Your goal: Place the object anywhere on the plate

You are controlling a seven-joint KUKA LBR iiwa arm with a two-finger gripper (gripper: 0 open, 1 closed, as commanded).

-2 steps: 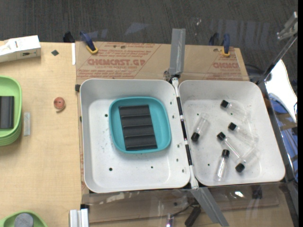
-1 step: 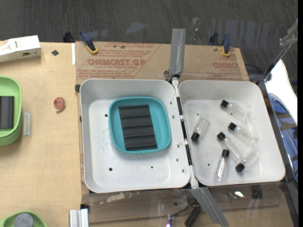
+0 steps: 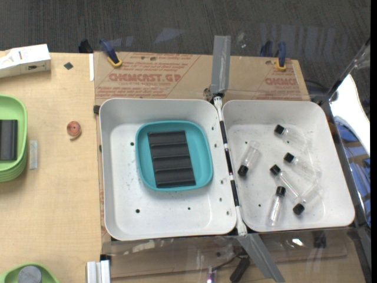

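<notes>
**Vials lie in the right bin; the plate sits in the left**

Six small clear vials with black caps lie scattered on the floor of the right bin (image 3: 259, 128), all on their sides as far as the view allows; one vial (image 3: 248, 159) lies nearest the divide between the bins, its cap towards the camera; another (image 3: 275, 204) lies near the front wall, cap pointing away; a third (image 3: 283, 131) lies towards the back; the other three, at the right, are hard to trace, since their clear bodies blend into the white floor and little beyond the caps is plain. None of them touches the plate.

The teal plate (image 3: 204, 158) rests in the middle of the left bin (image 3: 118, 187), well apart from the vials, with the two bins' adjoining walls between; a dark ribbed block (image 3: 171, 158) lies on it and covers most of its floor.

Whether the gripper is open or closed cannot be told from this view.

Both bins stand on a sheet of brown cardboard (image 3: 153, 69), held at the back by two blue clamps (image 3: 110, 52); a grey bar (image 3: 221, 63) stands at the back where the bins meet. To the left the wooden bench (image 3: 53, 205) bears a green tray (image 3: 15, 108) at the edge, a small reddish disc (image 3: 73, 128) and a white box (image 3: 23, 59).
</notes>
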